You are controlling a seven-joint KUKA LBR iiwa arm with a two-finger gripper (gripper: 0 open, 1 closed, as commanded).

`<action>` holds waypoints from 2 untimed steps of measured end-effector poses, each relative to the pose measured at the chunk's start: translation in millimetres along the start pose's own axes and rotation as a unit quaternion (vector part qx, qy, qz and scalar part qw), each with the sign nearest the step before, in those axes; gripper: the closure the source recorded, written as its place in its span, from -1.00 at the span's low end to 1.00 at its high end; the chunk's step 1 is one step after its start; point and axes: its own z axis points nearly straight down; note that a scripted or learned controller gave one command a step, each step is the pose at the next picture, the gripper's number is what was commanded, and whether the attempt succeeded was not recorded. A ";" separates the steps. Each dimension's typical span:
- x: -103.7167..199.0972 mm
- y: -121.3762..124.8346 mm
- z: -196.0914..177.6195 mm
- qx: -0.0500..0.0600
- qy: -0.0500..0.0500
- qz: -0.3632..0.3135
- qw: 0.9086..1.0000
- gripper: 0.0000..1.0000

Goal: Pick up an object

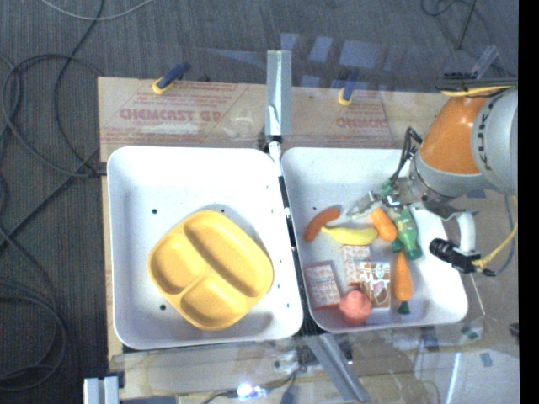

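Observation:
My gripper (pixel 376 202) hangs low over the right bin (pixel 295 183), just above a small orange carrot (pixel 384 223) and a yellow banana (pixel 352 236). A red sausage (pixel 322 222) lies to their left. A green bottle (pixel 408 236) sits right under the wrist, and a longer carrot (pixel 402 278) lies below it. Toward the front of the bin are a pink ball (pixel 355 306) and two small printed boxes (pixel 321 283) (pixel 373 278). I see nothing lifted off the bin floor.
The left bin (pixel 135 192) holds a yellow divided plate (pixel 210 268). The arm with its orange band (pixel 450 141) comes in over the right bin's right wall. A metal post (pixel 276 99) stands behind the seam between the bins.

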 end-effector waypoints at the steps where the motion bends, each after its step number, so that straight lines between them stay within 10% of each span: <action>1: -0.4 -5.5 3.3 0.007 -0.001 0.000 1.000 1.00; 2: -5.8 19.5 15.7 0.014 -0.004 -0.090 0.996 1.00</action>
